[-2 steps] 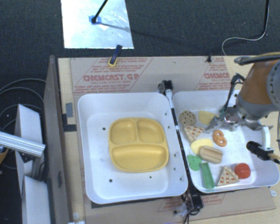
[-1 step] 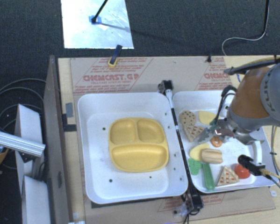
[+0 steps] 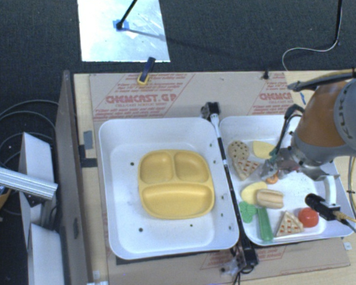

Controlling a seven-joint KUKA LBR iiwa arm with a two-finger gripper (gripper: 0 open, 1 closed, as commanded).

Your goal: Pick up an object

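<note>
My gripper (image 3: 270, 171) is low in the right bin (image 3: 325, 231), over a small orange piece (image 3: 271, 178). Nothing is lifted yet. I cannot tell how my fingers stand.

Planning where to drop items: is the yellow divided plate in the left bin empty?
Empty. The yellow three-compartment plastic plate lies flat in the left white bin, and all three compartments show bare yellow surface.

Grey arm (image 3: 350, 121), broad orange band (image 3: 317, 117) above wrist, black cable along it, dull metal gripper (image 3: 273, 168).
</note>
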